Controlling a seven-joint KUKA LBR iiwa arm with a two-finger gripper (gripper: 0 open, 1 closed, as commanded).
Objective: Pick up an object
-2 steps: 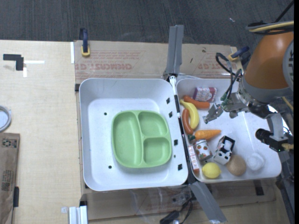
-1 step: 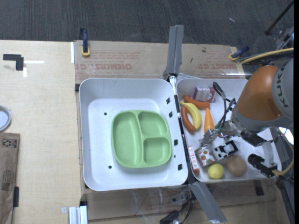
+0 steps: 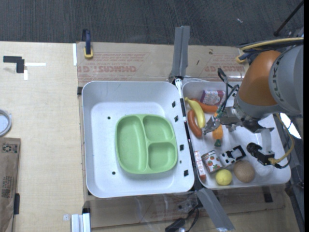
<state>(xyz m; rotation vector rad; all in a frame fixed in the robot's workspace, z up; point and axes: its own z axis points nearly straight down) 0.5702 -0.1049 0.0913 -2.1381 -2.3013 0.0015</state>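
A: Metal two-finger gripper low in the right white plastic bin; can't tell its opening, nor anything held.
B: Target?
A: Probably the small orange block, at its 4 o'clock, touching; curved yellow banana at 10 o'clock.
B: Advice: centre over block, descend straight, avoid banana.

You have two bins, one green tray, one banana, one lemon and one kiwi.
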